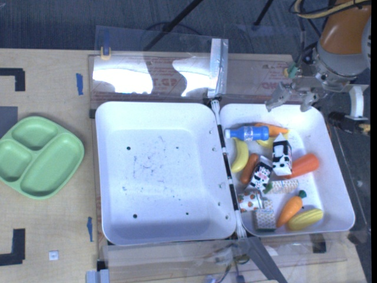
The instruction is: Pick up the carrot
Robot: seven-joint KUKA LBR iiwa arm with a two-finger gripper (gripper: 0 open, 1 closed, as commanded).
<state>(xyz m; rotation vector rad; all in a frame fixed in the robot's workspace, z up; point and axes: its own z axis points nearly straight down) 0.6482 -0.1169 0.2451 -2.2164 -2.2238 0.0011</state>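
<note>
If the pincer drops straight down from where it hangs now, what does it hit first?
Most likely the bare floor of the right white bin near its far rim. The pincer hangs behind the blue plastic bottle and the carrots, apparently clear of them, though depth is hard to judge from this slanted view.

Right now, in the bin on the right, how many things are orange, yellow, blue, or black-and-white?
orange pieces: 4
yellow fruits: 2
blue bottle: 1
black-and-white cartons: 2
Total: 9
</note>
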